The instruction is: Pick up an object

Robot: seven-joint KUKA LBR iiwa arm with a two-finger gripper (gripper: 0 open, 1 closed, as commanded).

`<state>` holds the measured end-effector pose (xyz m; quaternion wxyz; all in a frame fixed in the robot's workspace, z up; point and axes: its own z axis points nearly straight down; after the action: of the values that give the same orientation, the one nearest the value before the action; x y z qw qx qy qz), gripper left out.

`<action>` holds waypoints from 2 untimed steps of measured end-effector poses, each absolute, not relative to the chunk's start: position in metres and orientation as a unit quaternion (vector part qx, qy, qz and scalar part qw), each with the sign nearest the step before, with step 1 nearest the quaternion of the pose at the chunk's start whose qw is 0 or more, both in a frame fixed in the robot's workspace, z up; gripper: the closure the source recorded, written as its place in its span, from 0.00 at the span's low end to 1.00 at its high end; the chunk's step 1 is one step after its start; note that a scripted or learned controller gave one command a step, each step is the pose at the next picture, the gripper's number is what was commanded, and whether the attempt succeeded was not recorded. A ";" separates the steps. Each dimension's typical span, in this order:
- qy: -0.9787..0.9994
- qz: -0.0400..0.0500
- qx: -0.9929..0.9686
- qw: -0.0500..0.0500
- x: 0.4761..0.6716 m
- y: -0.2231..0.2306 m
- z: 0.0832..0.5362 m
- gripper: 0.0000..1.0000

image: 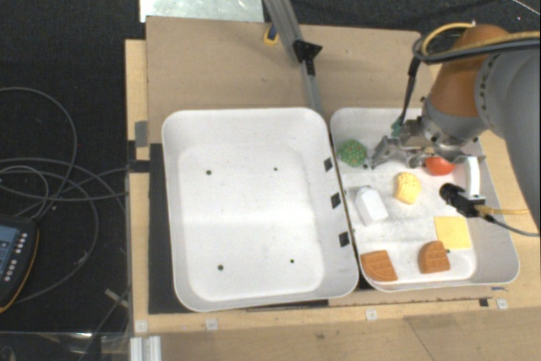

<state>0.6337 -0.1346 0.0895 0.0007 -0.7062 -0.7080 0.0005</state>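
My gripper (391,151) hangs over the upper part of the right bin (499,254), below the grey and orange wrist. A green broccoli-like piece (352,152) lies just to its left. A red tomato-like piece (438,165) is partly hidden under the gripper body on the right. A yellow corn piece (407,187) rests just below the gripper. I see nothing held in the gripper.
Lower in the right bin lie a white block (370,205), a yellow cheese slab (453,232) and two brown bread pieces (379,265) (434,257). The left bin (182,182) sits beside it. A grey pole (283,4) slants across the back.
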 end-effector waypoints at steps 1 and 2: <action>-0.708 -0.001 -0.706 -0.002 0.635 -0.135 0.103 1.00; -0.707 -0.002 -0.707 -0.003 0.634 -0.144 0.160 1.00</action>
<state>0.6336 -0.1443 0.1603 -0.0032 -0.7068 -0.7074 -0.0019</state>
